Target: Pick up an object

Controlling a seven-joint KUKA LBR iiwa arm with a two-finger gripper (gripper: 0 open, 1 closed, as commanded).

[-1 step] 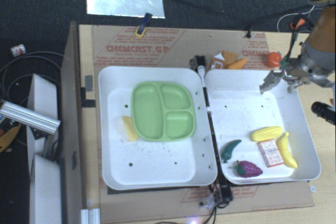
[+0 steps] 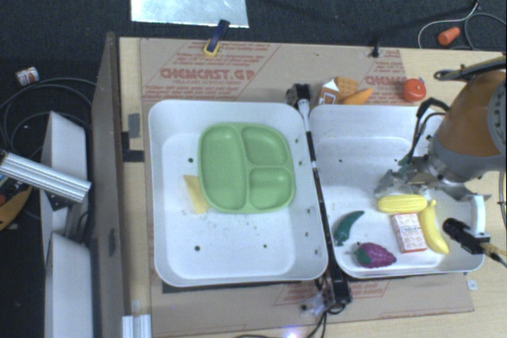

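Two white bins on the table; pincer (image 2: 394, 183), grip unclear, beside light, stiff corn cob (image 2: 402, 204), best grasped mid-length.

The arm (image 2: 475, 123) runs off the right edge, its wrist covering the right bin's (image 2: 356, 138) far corner. The pincer (image 2: 396, 184) is blurred, its fingers indistinct. A yellow piece (image 2: 193, 194) lies partly tucked under the green divided plate (image 2: 245, 168).
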